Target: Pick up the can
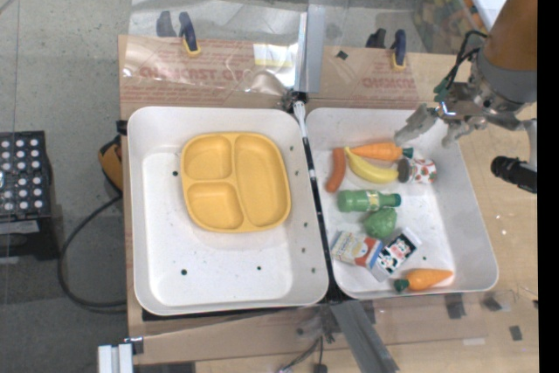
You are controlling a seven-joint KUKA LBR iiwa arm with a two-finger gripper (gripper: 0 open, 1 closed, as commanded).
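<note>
The can (418, 169) is small and white with red marks and a dark end. It lies on its side in the right bin (467, 214), just right of the banana (371, 169) and below the carrot (379, 151). My gripper (428, 134) hangs over the bin's far right part, a little above and behind the can. It is open, with nothing between its fingers (410, 128). The orange band of the arm (515, 22) rises at the upper right.
The right bin also holds a red sausage-like piece (335, 169), a green bottle (367, 200), a green vegetable (381, 222), two small cartons (377, 252) and a second carrot (425, 279). A yellow divided plate (236, 181) sits in the left bin (166, 266).
</note>
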